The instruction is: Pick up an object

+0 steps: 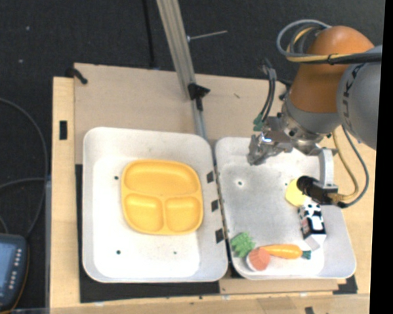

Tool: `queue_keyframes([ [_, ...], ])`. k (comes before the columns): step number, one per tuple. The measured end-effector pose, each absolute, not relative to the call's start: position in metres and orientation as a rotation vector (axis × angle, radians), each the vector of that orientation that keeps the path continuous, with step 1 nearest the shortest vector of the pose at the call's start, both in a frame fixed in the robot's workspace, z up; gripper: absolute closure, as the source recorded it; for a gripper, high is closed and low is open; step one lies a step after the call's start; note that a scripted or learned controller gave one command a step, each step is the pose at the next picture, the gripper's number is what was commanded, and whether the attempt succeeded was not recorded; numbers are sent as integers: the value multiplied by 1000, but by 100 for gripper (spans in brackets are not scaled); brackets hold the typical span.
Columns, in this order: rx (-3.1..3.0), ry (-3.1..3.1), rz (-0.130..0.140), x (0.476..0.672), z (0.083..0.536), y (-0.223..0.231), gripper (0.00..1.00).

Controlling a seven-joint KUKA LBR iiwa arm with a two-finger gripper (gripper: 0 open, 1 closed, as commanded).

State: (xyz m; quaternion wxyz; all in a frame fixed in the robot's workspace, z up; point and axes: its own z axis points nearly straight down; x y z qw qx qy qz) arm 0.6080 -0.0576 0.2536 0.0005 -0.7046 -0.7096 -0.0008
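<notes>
From my seat, the gripper (258,152) hangs over the far-left corner of the right bin (260,189), and I can't tell its state from this angle. Nothing shows in its grasp. The objects sit along the near and right side of that bin: a carrot (285,251) lying left to right, a red piece (259,259) touching its left end, a green piece (242,243) just beyond that, and a yellow piece (295,193) by the right wall. The carrot lies well nearer and somewhat right of the gripper. The left bin (102,200) holds a yellow tray (161,196).
</notes>
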Motion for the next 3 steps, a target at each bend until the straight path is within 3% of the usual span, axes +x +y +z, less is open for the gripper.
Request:
queue_keyframes([
  [3,-2210,-2229,-1,566,261,85,100],
])
